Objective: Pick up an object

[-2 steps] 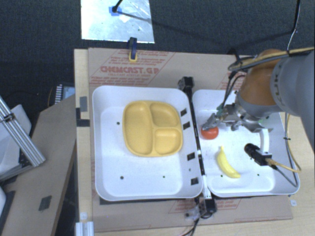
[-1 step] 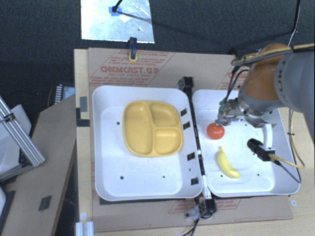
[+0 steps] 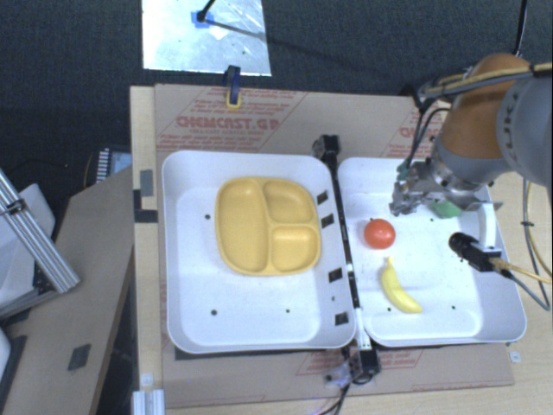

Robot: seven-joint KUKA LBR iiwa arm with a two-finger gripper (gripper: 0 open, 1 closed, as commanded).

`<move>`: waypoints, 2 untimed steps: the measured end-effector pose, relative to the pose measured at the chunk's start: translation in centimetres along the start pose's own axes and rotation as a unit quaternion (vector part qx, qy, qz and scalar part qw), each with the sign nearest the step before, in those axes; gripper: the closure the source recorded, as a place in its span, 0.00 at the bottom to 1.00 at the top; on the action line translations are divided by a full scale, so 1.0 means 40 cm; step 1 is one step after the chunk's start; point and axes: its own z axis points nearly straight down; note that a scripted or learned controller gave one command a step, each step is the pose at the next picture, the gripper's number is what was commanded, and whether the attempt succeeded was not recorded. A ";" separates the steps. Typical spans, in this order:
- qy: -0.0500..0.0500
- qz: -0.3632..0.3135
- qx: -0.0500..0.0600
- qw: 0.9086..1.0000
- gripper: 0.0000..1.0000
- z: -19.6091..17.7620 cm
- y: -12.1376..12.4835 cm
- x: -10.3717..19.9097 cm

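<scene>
In the right bin [image 3: 484, 318] lie a small red round fruit [image 3: 378, 233] and, nearer the front, a yellow banana [image 3: 400, 289]. A green object [image 3: 447, 207] peeks out from under the wrist at the bin's back right, mostly hidden. My gripper [image 3: 404, 199] hangs low over the back of the right bin, just above and to the right of the red fruit and left of the green object. Nothing can be seen held in it.
The left bin [image 3: 186, 301] holds a yellow divided plate [image 3: 265, 226]. A black divider [image 3: 339, 232] runs between the two bins. Cardboard lies under both bins, and a shiny sheet [image 3: 206, 24] sits on the floor behind.
</scene>
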 end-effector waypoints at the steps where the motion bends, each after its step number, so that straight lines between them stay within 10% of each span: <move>1: 0.000 0.000 0.000 1.000 1.00 -0.113 0.005 -0.001; 2: 0.002 -0.003 0.003 1.000 1.00 -0.096 -0.007 0.127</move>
